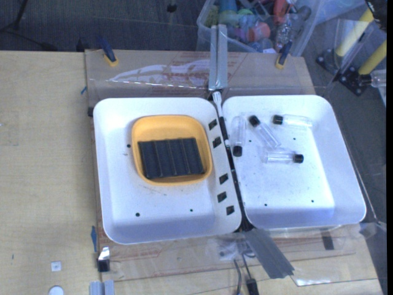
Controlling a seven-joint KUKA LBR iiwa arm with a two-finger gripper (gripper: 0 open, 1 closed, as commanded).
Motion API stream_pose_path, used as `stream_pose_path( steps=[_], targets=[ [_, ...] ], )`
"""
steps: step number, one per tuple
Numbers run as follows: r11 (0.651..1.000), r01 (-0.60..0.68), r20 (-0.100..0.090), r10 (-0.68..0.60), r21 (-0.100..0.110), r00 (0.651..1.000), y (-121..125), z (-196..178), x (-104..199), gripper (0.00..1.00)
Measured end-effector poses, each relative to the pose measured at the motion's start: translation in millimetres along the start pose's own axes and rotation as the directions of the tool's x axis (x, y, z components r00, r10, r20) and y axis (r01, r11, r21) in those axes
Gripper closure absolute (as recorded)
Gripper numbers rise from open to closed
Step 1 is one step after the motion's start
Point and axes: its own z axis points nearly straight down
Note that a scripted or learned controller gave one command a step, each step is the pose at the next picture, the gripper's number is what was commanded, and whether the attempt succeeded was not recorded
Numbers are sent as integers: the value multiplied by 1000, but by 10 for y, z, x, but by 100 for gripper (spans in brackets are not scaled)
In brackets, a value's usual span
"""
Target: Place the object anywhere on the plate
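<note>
Gripper: we can't tell its state, nor how the vials lie relative to it, so we place them by the bins.

The r. bin (295, 195) holds four clear vials w/ black caps, all in its upper half, approx. 10 to 12 o'clock from the bin's centre. Vial 1 (236, 135) lies along the bin's left wall, cap toward 6 o'clock. Vial 2 (264, 131) is just beside it, slanted, cap toward 10 o'clock. Vial 3 (293, 121) lies near the top wall, cap toward 9 o'clock. Vial 4 (281, 158) lies lowest, cap toward 3 o'clock. None of the vials touch each other, as far as we see.

The yellow plate (138, 134) sits in the l. bin (123, 195), at approx. 9 o'clock from the vials, across the wall where the bins meet. A dark ribbed block (171, 157) lies flat on the plate, covering most of its floor.

Both bins rest on a tan bench (37, 165). At 12 o'clock, beyond the bins, stands a clear tub of coloured items (258, 11).
</note>
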Motion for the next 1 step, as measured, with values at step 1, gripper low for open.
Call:
stream_pose_path(
  steps=[1],
  targets=[
    [1000, 0, 0, 0, 1, 1000, 15, 2, -82, 100]
  ],
)
